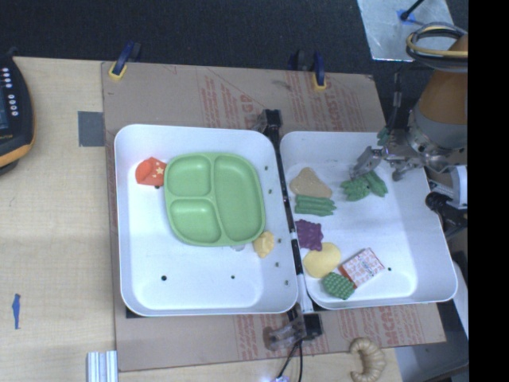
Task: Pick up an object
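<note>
Green tray [215,197] sits in left bin [143,285], untouched. Right bin [413,253] holds small toys, all lying flat. Gripper [380,161] hangs low at far right, fingers spread, just beside green veg toy [364,187]. Nothing lifted; grasp not yet done.

The grey arm [442,102] reaches in from the right, its gripper [374,162] lowered, fingers spread.
</note>
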